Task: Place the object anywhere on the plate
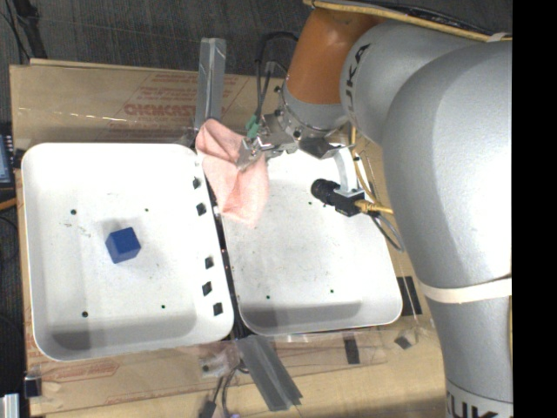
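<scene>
The gripper [254,149] sits at the far left corner of the right bin [348,277], its fingers pinching a pink cloth [235,177]. The cloth hangs from them and drapes over the divide between the bins. A blue cube [123,244] lies well apart in the left bin [52,303].

The grey arm [435,172] is reaching in from the right, its orange band [322,55] tilted leftward, the gripper [254,149] pinching pink cloth [237,177] between its fingers.

Even, bright overhead lighting; the two shallow white plastic bins [113,320] verge on overexposure, with soft grey shadows along their near walls. The large grey robot arm [435,146] appears slightly soft; overall sharpness is moderate.
</scene>
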Robot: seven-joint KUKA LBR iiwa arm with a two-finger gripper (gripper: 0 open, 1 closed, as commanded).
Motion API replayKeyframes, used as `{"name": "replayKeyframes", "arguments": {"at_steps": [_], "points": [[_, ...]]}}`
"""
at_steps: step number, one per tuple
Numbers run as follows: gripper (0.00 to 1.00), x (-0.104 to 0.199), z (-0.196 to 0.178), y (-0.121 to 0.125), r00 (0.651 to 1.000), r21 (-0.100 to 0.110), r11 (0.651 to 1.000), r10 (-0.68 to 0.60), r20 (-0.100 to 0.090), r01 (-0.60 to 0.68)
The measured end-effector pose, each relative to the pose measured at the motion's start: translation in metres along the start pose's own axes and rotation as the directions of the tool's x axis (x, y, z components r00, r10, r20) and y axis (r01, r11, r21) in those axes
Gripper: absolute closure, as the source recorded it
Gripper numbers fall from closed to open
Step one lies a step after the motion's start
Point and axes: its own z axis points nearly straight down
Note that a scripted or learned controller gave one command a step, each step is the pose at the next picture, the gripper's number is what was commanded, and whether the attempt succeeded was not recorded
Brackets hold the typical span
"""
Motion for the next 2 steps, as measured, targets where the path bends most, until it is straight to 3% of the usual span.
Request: {"name": "replayKeyframes", "arguments": {"at_steps": [1, 2], "points": [[1.00, 0.001, -0.035, 0.000, 1.000, 0.000, 1.000, -0.007, 0.000, 0.007], [1.00, 0.048, -0.044, -0.005, 0.916, 0.002, 0.916, -0.401, 0.000, 0.401]]}}
